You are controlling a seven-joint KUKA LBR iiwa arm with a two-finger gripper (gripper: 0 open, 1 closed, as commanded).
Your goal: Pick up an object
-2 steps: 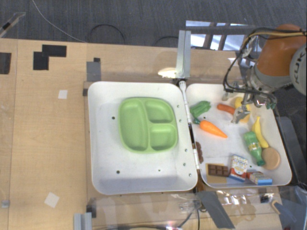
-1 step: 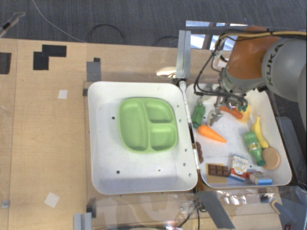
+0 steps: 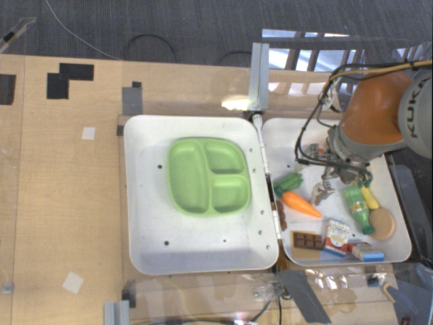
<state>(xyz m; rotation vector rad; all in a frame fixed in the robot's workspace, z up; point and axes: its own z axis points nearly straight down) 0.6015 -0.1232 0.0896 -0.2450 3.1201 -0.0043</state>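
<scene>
Nearest the front edge of the right bin (image 3: 404, 252) lie a chocolate bar (image 3: 306, 240), a small carton (image 3: 337, 233) and a red-and-blue packet (image 3: 362, 252). Just behind, an orange carrot (image 3: 301, 204) lies beside a green pepper (image 3: 289, 181). Above the carrot's right end hangs the gripper (image 3: 323, 192), fingers parted, grasping nothing. Right of it stand a green bottle (image 3: 356, 208), a yellow piece (image 3: 369, 196) and a tan disc (image 3: 382, 223). A green divided plate (image 3: 207, 175) sits mid left bin (image 3: 145, 249).
</scene>
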